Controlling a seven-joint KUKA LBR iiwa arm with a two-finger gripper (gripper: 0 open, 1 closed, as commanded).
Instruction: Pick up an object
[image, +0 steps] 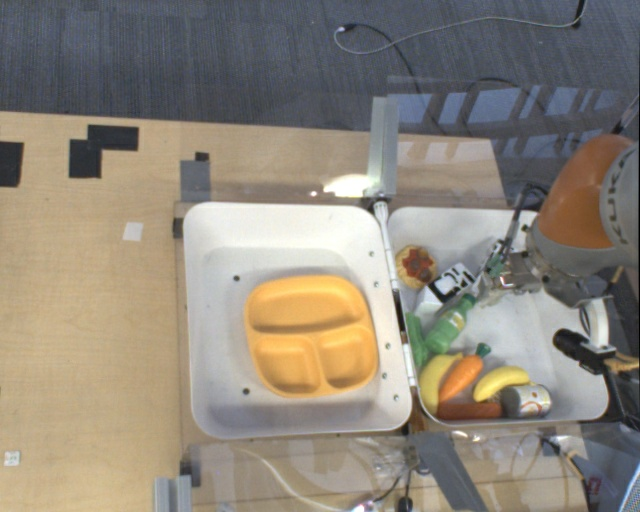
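The right bin (560, 310) holds several toy items. A green bottle (443, 328) lies at a slant, with a round pizza-like piece (416, 265) and a small black-and-white object (452, 281) behind it. Along the front wall are a yellow fruit (434, 378), a carrot (462, 375), a banana (501, 381), a red piece (470, 409) and a can (528, 401). My gripper (497, 272) hangs low in the bin's back half, just right of the bottle's cap and the black-and-white object. Nothing visibly sits in its grasp.
The left bin (215, 300) holds a yellow divided plate (310, 335). The grey arm with its orange band (588, 200) covers the right bin's back right corner. A metal divider post (384, 150) stands between the bins at the back.
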